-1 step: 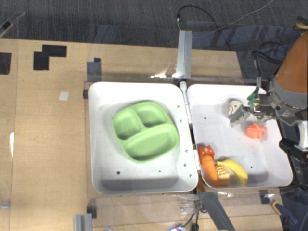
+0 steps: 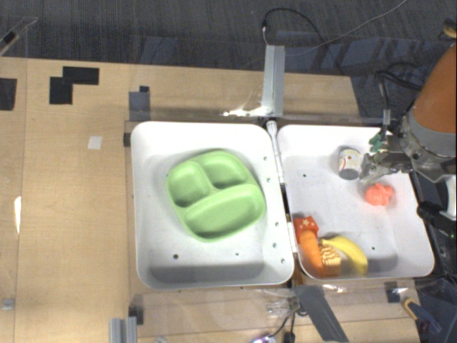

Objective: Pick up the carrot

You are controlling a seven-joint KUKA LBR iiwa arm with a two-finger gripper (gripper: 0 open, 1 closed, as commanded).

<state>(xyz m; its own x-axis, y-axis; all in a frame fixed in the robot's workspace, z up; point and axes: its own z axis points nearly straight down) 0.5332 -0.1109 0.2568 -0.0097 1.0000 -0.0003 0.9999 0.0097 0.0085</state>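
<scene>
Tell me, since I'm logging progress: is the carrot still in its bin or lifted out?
In the bin. The carrot lies in the right bin beside the banana, away from the claw.

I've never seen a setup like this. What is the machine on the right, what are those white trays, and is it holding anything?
One camera looks down at a bench. The grey and orange thing is a robot arm; its gripper hangs over the right bin. That bin has a small can, a pink-orange fruit, and in the near corner a carrot, a banana and a red piece. The left bin holds a green divided plate. Nothing visibly sits in the gripper.
</scene>
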